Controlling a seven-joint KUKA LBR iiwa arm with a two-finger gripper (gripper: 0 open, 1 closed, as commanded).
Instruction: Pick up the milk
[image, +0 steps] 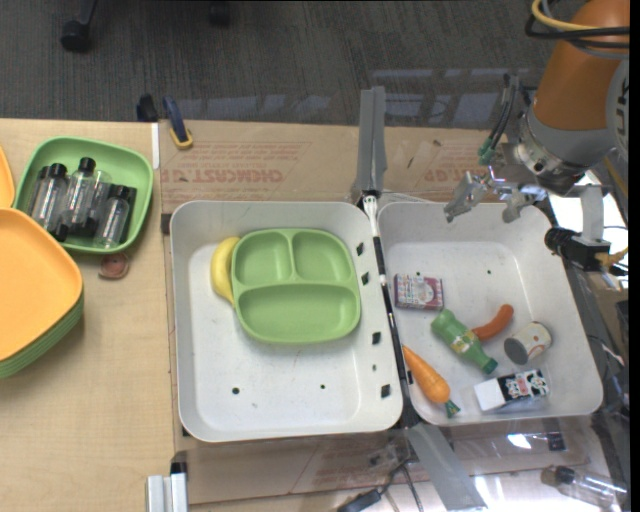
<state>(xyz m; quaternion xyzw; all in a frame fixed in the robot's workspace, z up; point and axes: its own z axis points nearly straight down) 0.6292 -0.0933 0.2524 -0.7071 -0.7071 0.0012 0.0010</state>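
The milk (512, 390) is a small white carton with black cow patches, lying on its side in the right bin (500, 250) near the front right corner. My gripper (489, 198) hangs over the far edge of that bin, well behind the milk. Its two fingers are spread open and nothing is between them. The orange band of the arm shows at the top right.
The right bin also holds a pink carton (418, 291), a green bottle (462, 340), a sausage (492, 322), a can (527, 343) and a carrot (430, 378). The left bin (290, 400) carries a green divided plate (296, 283) and a banana (220, 268).
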